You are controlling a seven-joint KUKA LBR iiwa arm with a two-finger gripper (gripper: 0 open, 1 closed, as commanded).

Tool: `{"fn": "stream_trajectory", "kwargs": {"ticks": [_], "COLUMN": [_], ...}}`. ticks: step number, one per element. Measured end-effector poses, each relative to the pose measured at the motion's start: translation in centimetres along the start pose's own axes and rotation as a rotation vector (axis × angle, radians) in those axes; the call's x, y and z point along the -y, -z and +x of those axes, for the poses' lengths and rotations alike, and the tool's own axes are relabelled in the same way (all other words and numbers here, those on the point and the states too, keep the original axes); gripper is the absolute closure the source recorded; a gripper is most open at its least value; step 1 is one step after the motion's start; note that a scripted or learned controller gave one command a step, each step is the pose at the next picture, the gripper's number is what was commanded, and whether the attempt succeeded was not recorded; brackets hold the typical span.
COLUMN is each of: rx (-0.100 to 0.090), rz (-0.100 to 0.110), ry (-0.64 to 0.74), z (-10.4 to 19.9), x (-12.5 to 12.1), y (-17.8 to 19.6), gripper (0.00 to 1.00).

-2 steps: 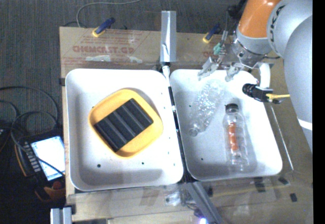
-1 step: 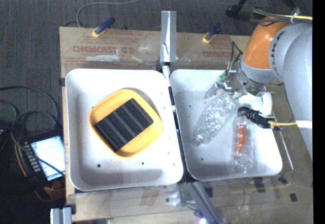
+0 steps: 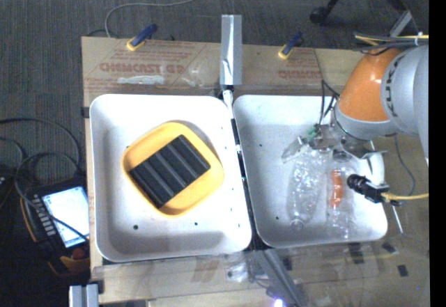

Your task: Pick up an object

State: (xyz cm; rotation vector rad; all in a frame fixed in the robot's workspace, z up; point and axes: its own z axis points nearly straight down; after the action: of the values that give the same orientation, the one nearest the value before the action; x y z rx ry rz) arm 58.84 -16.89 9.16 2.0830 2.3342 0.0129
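Starting at the far left, on the dark carpet, a small screen device [image 3: 61,209] glows beside a tangle of black cable. Moving in, the bench [image 3: 167,65] shows its brown board along the back edge, with two blue-and-yellow clamps: one [image 3: 141,37] at the left, another [image 3: 290,44] further right. A metal upright [image 3: 231,51] stands between them, right above the seam where the bins meet.

Now the left bin [image 3: 111,124]: a yellow tray-like object with a black ribbed insert [image 3: 173,167] lies in the middle of it, turned at an angle, well apart from the arm.

Across the seam, the right bin [image 3: 268,131]. Clear plastic bottles [image 3: 304,184] lie in its right half, crumpled and hard to separate by eye; one shows an orange strip [image 3: 336,187] inside or behind it.

And here is the arm [image 3: 390,90], orange band and grey shell, reaching in from the right and sitting over the top of those bottles. The gripper [image 3: 333,145] is down at the upper end of the clear plastic, close to or touching it. Whether it is spread or pinching anything, I cannot tell; the wrist hides it.
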Motion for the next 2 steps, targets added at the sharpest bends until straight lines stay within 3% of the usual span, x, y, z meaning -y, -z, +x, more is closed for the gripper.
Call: {"fn": "stream_trajectory", "kwargs": {"ticks": [1, 2], "rx": [-0.007, -0.008], "rz": [0.009, 0.004], "ry": [-0.038, 0.039], "z": [-5.3, -5.0], "x": [-2.0, -3.3], "y": [2.0, 0.0], "gripper": [0.00, 0.00]}}
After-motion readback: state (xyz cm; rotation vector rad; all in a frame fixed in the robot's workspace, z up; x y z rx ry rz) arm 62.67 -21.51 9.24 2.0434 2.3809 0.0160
